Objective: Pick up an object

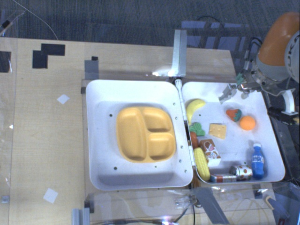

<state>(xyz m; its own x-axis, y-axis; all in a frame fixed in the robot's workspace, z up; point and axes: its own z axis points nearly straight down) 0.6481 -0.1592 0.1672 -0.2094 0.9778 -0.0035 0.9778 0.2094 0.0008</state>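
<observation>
Two white bins sit side by side on the bench [42,139]: the left bin [101,102] carries a yellow divided tray [144,134], laid flat in its middle, while the right bin [269,139] holds the loose clutter meant for picking. The gripper [236,89] hangs at that bin's far right corner, its fingers [227,93] apparently spread and with nothing between them — though they are small and somewhat blurred, so the spread is a best reading. Nearest to them lie a red strawberry toy [233,114] and an orange ball [247,122], just nearer in the scene than the fingers and apart from them. A yellow lemon [194,108] and a cheese wedge [217,131] lie further left; a corn cob [201,163], a blue bottle [257,160] and a can [243,172] crowd the near edge — harder reaches, I judge.
</observation>
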